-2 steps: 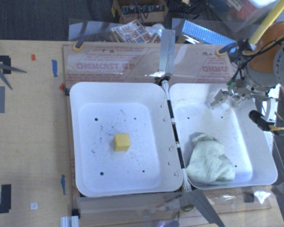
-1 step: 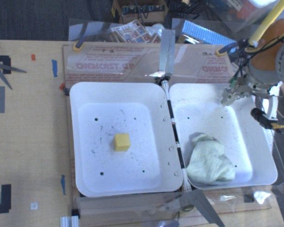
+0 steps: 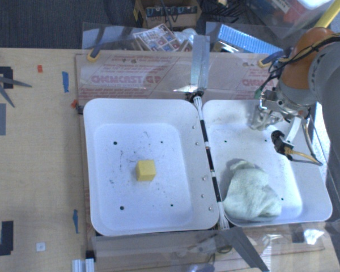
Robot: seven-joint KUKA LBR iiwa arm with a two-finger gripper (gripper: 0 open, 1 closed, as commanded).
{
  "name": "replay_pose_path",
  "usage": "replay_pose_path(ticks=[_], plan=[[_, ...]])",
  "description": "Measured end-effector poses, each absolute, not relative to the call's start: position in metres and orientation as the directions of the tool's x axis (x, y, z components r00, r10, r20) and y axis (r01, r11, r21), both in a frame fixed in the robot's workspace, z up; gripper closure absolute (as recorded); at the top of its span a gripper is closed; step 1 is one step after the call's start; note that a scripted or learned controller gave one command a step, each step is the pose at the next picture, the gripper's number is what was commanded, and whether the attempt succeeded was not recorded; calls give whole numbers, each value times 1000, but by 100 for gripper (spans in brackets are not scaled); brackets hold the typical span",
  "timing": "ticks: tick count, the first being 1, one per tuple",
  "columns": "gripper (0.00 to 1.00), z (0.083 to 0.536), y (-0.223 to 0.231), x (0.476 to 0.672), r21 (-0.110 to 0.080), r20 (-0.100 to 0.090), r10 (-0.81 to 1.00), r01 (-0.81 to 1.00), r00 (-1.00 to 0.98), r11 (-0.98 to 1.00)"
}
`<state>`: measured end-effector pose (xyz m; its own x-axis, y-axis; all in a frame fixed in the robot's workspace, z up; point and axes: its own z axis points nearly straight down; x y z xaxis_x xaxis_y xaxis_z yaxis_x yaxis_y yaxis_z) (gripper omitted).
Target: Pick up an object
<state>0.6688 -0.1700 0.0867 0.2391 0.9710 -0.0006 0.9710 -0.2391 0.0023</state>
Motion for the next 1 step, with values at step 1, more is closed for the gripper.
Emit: replay_pose_path(ticks=[1], plan=[[100, 86, -217, 667, 6, -6, 903, 903, -429, 429]])
